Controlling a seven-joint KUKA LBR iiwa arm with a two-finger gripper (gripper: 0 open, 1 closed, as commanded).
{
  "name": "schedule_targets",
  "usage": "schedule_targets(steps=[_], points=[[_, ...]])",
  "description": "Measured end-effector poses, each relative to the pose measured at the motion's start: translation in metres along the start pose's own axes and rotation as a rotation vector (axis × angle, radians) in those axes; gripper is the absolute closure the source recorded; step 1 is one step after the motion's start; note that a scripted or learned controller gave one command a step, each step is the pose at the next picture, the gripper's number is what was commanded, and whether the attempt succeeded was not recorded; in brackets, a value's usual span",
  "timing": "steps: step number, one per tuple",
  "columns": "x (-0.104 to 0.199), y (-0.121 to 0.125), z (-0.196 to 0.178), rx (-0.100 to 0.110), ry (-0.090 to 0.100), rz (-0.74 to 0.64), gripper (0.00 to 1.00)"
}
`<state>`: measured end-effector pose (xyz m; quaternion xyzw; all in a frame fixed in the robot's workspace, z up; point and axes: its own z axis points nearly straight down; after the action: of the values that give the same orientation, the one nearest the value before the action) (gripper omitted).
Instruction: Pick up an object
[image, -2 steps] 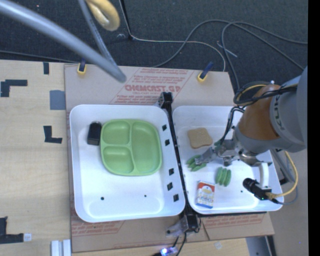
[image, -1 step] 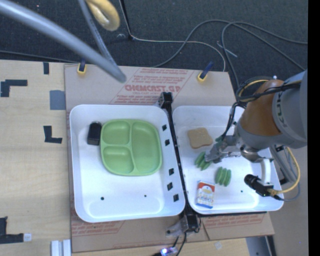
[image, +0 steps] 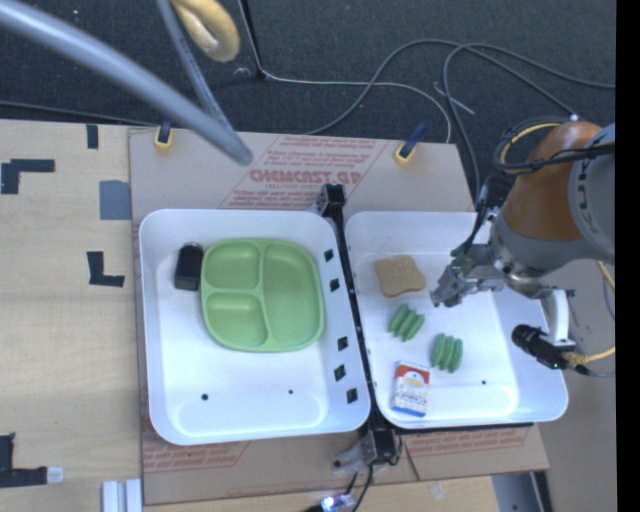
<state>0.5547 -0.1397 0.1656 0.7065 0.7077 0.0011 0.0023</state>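
Where cardboard (image: 300, 165) covers the bench (image: 60, 300), two white bins (image: 160, 330) sit

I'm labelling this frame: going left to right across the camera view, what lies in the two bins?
Black block → green divided plate → toast slice → the hand.

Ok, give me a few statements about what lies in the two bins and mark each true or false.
1. The green divided plate lies in the left bin. True.
2. The slice of bread sits on the plate. False: it lies in the right bin.
3. Two green ridged pieces lie in the right bin. True.
4. The small carton lies beside the black object. False: the carton is in the right bin, the black object in the left.
5. The end effector is over the right bin. True.
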Motion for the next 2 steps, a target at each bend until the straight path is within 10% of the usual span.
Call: schedule_targets(steps=[2], points=[[0.058, 0.008, -0.033, 0.005, 0.004, -0.005, 1.00]])
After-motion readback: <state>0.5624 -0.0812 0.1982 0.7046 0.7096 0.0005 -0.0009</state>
